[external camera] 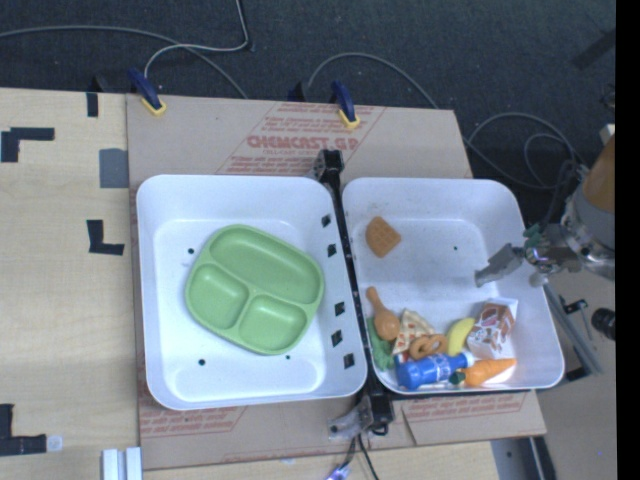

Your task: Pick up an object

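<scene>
toy pile: so the stuff to grab is all bunched in the near end of the right bin (440,193), basically crammed into the front corner

blue bottle (430,371): lying on its side right against the front wall

carrot (490,371): orange, lying just right of the bottle, touching or nearly so

banana (459,334): little yellow one, sits just behind the bottle

pretzel (428,347): brown, tucked between the banana and the pizza slice (411,328)

drumstick (381,313): tan chicken leg on the left side of the pile, near the divider, with something green (381,351) poking out beside it, can't tell what

snack packet (492,330): white with a reddish-brown picture, on the right of the pile, above the carrot

cookie-ish thing (382,236): orange-brown chunk off on its own at the far-left part of the same bin, well apart from everything else

gripper (500,265): hanging over the right edge of the right bin, just behind the snack packet, nothing between the fingers that I can see. Can't tell whether they're spread or pressed together, too dark and blurry from here

arm: comes in from the right, grey, bit of orange showing at the edge

left bin (160,268): has 1 green plate (254,288) with 3 compartments, sitting roughly in the middle

bench: both bins sit on a cardboard sheet (290,138) held by 2 blue and yellow clamps (147,92) at the back
</scene>
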